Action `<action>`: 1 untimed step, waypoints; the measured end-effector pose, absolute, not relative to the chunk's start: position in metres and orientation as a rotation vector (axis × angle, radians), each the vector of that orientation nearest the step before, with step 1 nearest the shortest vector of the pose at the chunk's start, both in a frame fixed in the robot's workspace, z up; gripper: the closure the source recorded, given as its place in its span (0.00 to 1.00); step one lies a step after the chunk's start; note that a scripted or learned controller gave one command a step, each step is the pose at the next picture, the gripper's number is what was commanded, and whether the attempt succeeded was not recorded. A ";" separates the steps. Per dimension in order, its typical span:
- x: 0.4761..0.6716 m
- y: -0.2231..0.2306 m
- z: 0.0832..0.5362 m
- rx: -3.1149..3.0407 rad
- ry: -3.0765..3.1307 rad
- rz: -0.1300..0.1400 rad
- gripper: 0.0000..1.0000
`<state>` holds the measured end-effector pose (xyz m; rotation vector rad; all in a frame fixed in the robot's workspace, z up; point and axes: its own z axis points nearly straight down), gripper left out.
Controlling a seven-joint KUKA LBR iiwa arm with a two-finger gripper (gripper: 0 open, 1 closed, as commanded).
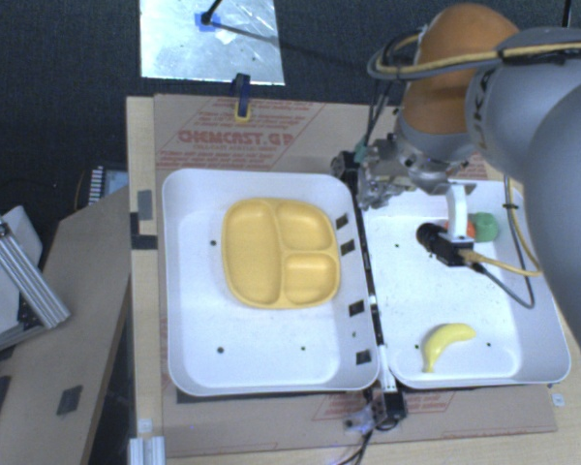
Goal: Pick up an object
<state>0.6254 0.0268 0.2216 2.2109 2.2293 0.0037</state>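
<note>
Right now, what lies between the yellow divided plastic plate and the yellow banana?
In the camera view, the white bins' adjoining rims separate the yellow divided plate from the yellow banana.

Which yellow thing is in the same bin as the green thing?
The small curved banana, in the bin on the view's right. The green thing lies behind it. The big yellow divided plate is in the other bin.

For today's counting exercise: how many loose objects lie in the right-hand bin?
2: a yellow banana near the front, a green thing towards the back right. The arm may hide others.
</note>
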 end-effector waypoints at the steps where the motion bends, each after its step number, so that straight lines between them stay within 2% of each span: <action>1: 0.649 0.080 0.214 2.210 2.232 0.006 1.00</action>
